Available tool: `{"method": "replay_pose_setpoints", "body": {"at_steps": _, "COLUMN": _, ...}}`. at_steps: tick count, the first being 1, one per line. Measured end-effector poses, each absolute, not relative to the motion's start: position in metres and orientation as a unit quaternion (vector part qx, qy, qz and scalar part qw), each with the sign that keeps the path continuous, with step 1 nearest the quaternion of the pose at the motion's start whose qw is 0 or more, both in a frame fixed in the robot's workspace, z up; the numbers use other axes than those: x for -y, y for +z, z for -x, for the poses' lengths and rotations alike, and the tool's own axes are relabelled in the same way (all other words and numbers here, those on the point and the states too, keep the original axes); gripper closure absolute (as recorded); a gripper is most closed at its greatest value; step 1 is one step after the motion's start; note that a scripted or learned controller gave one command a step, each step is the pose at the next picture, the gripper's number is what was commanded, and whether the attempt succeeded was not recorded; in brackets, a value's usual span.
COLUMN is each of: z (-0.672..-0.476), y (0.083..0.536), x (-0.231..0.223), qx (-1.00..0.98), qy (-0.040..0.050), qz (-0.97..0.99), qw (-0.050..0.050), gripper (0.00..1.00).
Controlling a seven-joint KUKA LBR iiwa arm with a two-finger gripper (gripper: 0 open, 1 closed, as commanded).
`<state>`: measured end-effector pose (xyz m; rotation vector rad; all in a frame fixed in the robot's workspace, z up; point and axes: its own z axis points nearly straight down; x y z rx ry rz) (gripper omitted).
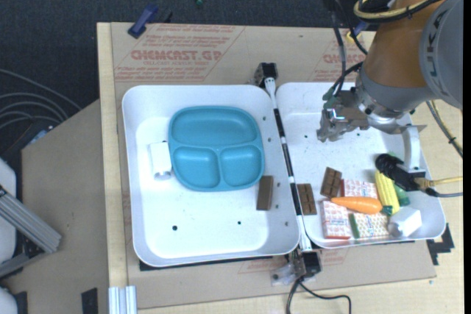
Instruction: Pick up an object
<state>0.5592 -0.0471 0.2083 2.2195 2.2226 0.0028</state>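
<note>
My gripper [333, 127] hangs over the upper middle of the right bin [309, 108], above bare white floor. The bin's objects lie apart from it, toward the near side: an orange carrot [357, 204], a yellow corn cob [386, 190], a small brown bar [331, 182], two printed red-and-white packets [335, 220] and a white block [409, 220]. Nothing shows beneath the gripper.
A second brown bar [304, 198] rests on the rim between the bins. The left bin [140, 158] holds a blue divided plate [216, 147], a white block [160, 159] and a brown bar [265, 193]. The grey and orange arm [408, 48] comes in from the upper right.
</note>
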Motion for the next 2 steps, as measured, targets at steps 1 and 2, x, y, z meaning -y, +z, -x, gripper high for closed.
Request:
{"method": "replay_pose_setpoints", "body": {"at_steps": 1, "z": -0.5308, "y": 0.2574, "x": -0.0052, "qx": -0.708, "qy": 0.0007, "qz": -0.707, "qw": 0.000, "gripper": 1.00}}
{"method": "replay_pose_setpoints", "body": {"at_steps": 2, "z": -0.5305, "y": 0.2570, "x": -0.0044, "qx": -0.707, "qy": -0.0001, "qz": -0.707, "qw": 0.000, "gripper": 0.00}}
